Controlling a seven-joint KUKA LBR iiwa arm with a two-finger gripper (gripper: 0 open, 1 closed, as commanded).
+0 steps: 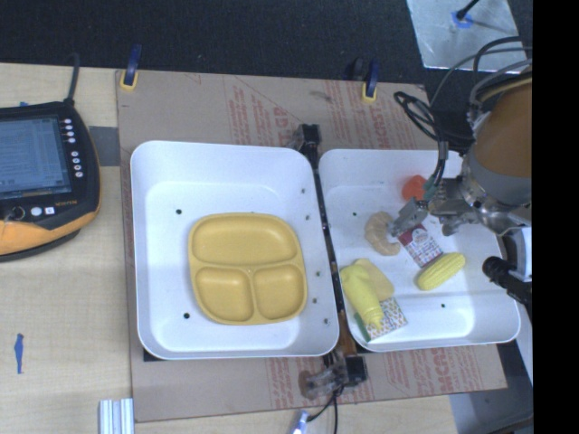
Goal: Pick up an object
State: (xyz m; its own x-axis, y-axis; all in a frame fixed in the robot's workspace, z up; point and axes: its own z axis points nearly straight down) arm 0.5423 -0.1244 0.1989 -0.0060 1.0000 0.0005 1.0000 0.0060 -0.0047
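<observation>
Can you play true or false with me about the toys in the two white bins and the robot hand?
1. The yellow divided plate lies in the left bin. True.
2. The toy corn lies on that plate. False: it lies in the right bin.
3. The gripper is over the right bin. True.
4. The yellow bottle is in the left bin. False: it lies in the right bin, near the divider.
5. A small orange thing sits in the right bin. True.
</observation>
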